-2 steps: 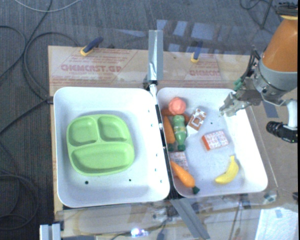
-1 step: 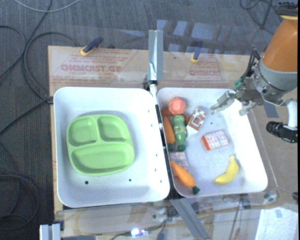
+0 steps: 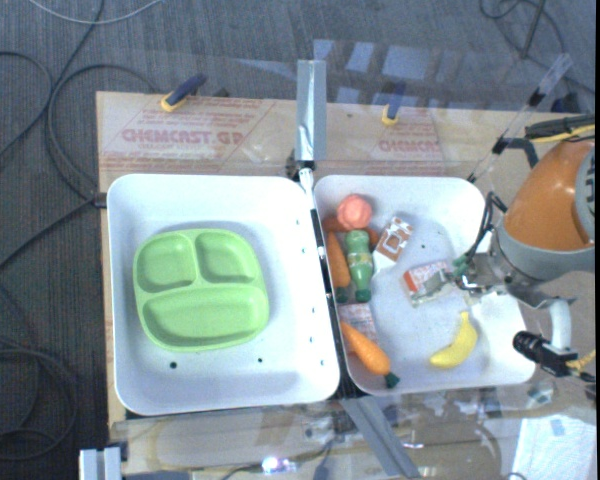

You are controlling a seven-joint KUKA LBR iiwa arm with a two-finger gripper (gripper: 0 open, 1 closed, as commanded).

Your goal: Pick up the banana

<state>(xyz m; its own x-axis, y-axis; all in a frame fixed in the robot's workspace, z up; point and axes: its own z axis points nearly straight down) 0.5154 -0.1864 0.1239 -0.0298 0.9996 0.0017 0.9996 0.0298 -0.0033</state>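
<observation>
White right bin, lower right: the gripper sits just above the curved yellow banana; can't tell its opening.

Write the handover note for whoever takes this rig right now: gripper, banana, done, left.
Gripper: low over the right bin, near its right wall; whether it is open or shut cannot be told, and no item is seen in it.
Banana: lying on the right bin's floor near the front right corner, just in front of the gripper.
Also in that bin: two carrots, a green bottle, a pink item, small packets. Left bin holds a green tray.
Done: nothing yet, banana not picked.
Left: grasp the banana and lift it.
</observation>
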